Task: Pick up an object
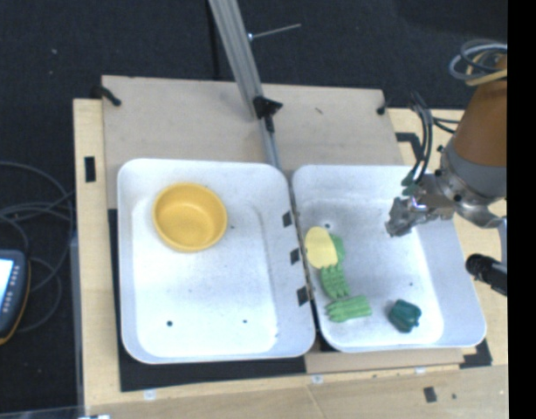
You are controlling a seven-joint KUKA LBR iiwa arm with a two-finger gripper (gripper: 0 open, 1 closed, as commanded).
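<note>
Two white bins (137,260) side by side; jaws over the right one, their opening impossible to tell.

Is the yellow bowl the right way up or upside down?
Right way up. The bowl in the left bin shows its open hollow and rim to the camera.

Look far to the left of the gripper (397,225) and you see a dark floor (76,33). It goes all round the bench (98,339), which is pale wood. Behind the gripper, a flat tan board (338,129) lies on the bench. Up and to the left of it, a grey metal pole (236,33) leans over the board. Thin wires (32,203) lie on the floor, far left. Just below them sits a small lit screen (2,291). The light is soft and even.
</note>
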